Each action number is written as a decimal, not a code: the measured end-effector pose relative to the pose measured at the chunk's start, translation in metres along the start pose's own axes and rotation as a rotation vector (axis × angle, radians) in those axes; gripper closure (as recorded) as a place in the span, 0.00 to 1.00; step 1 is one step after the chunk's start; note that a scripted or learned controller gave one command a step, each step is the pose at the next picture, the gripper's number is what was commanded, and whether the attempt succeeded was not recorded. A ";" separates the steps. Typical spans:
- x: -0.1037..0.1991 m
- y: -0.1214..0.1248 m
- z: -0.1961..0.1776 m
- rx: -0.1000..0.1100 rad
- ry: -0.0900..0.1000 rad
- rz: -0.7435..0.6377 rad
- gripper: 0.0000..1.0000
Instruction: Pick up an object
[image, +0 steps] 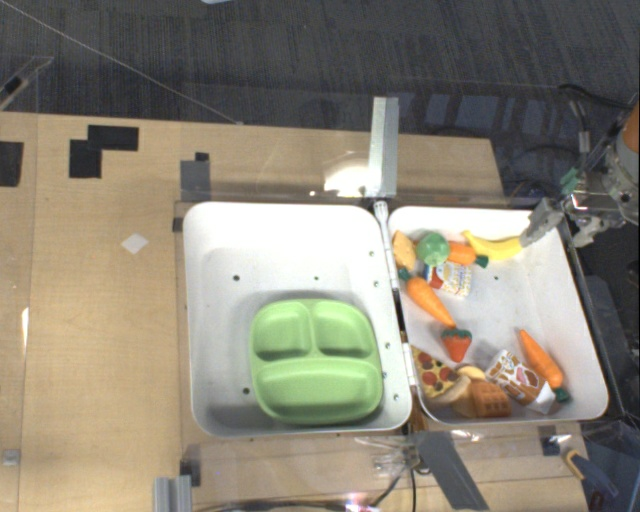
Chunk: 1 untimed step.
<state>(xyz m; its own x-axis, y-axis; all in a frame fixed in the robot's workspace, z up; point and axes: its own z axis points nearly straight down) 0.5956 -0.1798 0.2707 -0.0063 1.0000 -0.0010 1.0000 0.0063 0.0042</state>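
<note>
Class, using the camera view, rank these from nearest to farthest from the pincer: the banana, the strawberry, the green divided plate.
1. The banana, at the right bin's far edge, just left of the pincer.
2. The strawberry, near the middle of the right bin, toward its left wall.
3. The green divided plate, in the left bin, toward its near side.

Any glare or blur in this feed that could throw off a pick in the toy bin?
Camera view: a bright glare patch sits on the bench just above the left bin; the green tray casts a soft shadow to its left; the toys in the right bin are evenly lit; the gripper by the banana looks slightly blurred.
</note>
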 end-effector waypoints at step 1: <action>0.009 0.007 0.159 -0.002 -0.001 0.143 0.00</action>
<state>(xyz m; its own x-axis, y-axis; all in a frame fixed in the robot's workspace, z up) 0.6029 -0.1708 0.1120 0.1361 0.9907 -0.0007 0.9907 -0.1361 0.0061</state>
